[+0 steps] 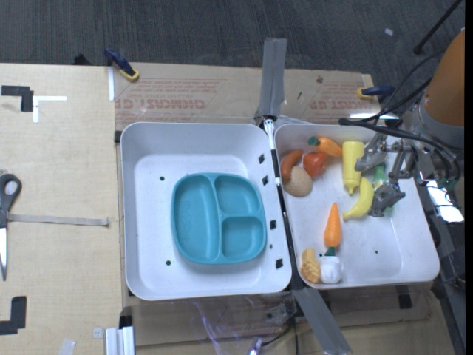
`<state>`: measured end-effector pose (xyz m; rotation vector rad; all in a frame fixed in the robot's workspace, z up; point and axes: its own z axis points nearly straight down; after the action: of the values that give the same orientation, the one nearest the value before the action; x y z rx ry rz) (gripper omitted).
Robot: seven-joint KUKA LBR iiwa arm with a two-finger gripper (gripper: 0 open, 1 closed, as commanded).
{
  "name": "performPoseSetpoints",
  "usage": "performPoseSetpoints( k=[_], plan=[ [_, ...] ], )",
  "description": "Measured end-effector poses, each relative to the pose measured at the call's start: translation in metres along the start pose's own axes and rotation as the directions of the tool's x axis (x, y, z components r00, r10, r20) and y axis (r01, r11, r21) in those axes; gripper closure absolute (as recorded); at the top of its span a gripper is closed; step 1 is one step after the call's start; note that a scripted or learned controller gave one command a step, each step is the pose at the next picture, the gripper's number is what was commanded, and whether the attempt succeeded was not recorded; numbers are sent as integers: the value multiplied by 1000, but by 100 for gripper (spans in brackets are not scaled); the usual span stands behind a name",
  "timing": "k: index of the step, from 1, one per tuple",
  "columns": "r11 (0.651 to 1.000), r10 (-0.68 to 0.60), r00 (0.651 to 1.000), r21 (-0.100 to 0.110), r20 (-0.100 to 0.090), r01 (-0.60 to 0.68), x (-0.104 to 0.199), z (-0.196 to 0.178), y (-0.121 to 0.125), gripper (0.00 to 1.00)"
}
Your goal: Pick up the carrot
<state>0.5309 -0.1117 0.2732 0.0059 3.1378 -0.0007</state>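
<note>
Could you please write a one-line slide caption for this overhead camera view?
Gripper hovers in the right bin by the banana; the carrot lies untouched nearby.

You see arm (451, 80) cut off by right frame edge. Gripper (384, 183) fingertips too tangled with cables to read. Green item (378, 174) behind it mostly hidden. Scissors (6, 220) cropped at left edge.

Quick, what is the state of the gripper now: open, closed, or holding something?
Gripper: cannot be told; it hangs over the right bin next to the banana. The carrot lies apart from it, not held.
</note>
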Motion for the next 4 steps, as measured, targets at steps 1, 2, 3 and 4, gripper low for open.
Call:
performPoseSetpoints(
  k=[1, 2, 3, 4],
  plan=[
    [991, -134, 991, 0, -1, 134, -6, 119, 16, 0],
    [989, -149, 989, 4, 10, 149, 0, 175, 15, 0],
    [988, -153, 988, 5, 14, 153, -2, 166, 16, 100],
    [988, -153, 988, 5, 14, 153, -2, 166, 16, 0]
  ],
)
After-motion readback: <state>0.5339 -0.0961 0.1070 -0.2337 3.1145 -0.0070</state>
